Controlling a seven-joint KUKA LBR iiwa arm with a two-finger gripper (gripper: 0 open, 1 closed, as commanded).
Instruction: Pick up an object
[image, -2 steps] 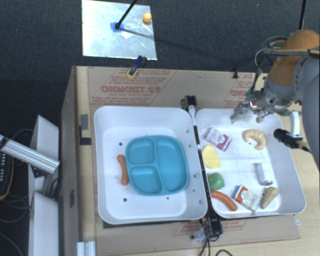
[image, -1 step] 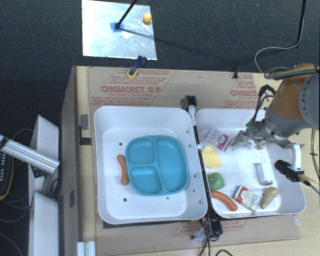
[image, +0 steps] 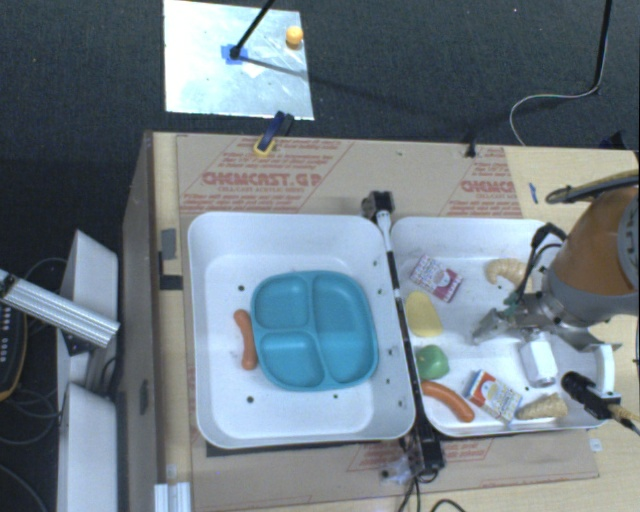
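Beside the gripper lies a small carton, below it. Whether it is clenched or released, I cannot tell

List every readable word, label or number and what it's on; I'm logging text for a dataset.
"CHEMCAST GP": red print, repeated on the brown paper under the bins; the smaller lines beneath are too blurred to read.
Pink packet: print too small to read.
Red and white packet: print too small to read.
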